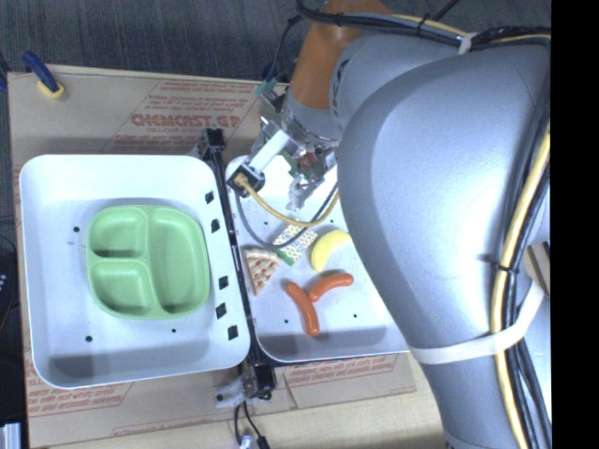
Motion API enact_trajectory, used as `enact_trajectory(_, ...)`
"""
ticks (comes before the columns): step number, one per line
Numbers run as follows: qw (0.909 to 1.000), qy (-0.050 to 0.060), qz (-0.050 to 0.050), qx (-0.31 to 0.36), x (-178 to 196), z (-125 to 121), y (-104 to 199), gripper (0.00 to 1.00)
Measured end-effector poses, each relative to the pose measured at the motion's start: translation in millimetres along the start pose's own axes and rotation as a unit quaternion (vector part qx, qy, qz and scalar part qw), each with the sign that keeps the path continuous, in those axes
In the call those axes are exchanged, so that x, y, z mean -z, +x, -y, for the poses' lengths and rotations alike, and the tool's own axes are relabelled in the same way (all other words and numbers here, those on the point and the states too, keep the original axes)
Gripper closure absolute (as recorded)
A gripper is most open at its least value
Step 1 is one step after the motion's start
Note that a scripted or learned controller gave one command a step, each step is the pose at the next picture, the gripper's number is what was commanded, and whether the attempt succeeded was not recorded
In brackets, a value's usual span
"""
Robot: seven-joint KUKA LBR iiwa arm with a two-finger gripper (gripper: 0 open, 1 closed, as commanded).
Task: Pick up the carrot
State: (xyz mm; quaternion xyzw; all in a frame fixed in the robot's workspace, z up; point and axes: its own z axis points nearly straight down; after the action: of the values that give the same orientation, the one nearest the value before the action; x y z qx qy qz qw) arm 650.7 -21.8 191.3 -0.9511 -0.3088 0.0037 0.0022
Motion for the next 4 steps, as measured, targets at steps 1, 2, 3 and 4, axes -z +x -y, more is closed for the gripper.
enact_trajectory(1,0.9974,-0.001,-0.001,0.072,1.5,33.3,-91.4,0.00)
enact_trajectory(2,0.9995,-0.005,-0.003,0.030,-94.0,-51.4,-67.7,0.00)
enact_trajectory(3,0.9995,-0.003,-0.003,0.033,-83.5,-50.9,-66.9,1.00)
enact_trajectory(4,0.9949,-0.001,-0.002,-0.101,16.0,-60.7,-78.4,1.00)
